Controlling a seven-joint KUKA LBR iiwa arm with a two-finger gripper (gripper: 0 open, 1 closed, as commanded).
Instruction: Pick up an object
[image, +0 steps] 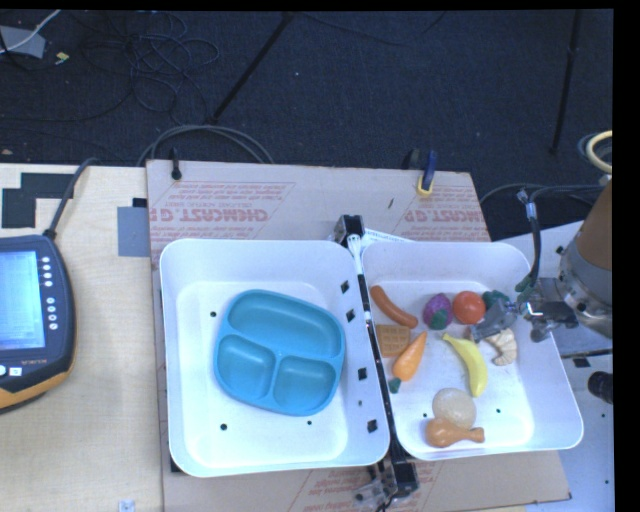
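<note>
Grey pincer (497, 322), its opening impossible to judge, sits among the tomato (468, 306), banana (468, 362) and purple fruit (437, 310) in the right bin (560, 420).

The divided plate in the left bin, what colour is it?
Blue, in the camera view: divided plate.

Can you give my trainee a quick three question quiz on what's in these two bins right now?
1. True or false: the blue divided plate lies in the right bin.
2. Which lies nearest the claw: A carrot, B tomato, C chicken drumstick?
3. Fill in: the yellow fruit in the right bin is a ____.

Key: 1 false, it lies in the left bin; 2 B; 3 banana.
</note>
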